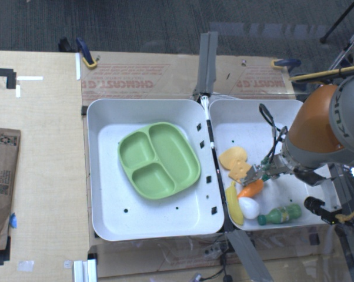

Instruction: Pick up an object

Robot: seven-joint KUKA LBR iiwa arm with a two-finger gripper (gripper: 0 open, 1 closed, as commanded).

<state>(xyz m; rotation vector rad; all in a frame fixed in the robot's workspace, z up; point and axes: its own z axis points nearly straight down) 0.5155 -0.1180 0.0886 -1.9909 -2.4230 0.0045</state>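
Two white bins (pixel 97 157): one green plate (pixel 159 159), one green bottle (pixel 281 214), one banana (pixel 233 204).

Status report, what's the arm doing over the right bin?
End effector low in the right bin, at the carrot. Nothing visibly held. Egg, banana, green bottle crowd close.

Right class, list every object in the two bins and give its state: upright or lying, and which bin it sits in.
green divided plate: flat, left bin
green bottle: lying, right bin
banana: lying, right bin
white egg: resting, right bin
carrot: lying beside the tool
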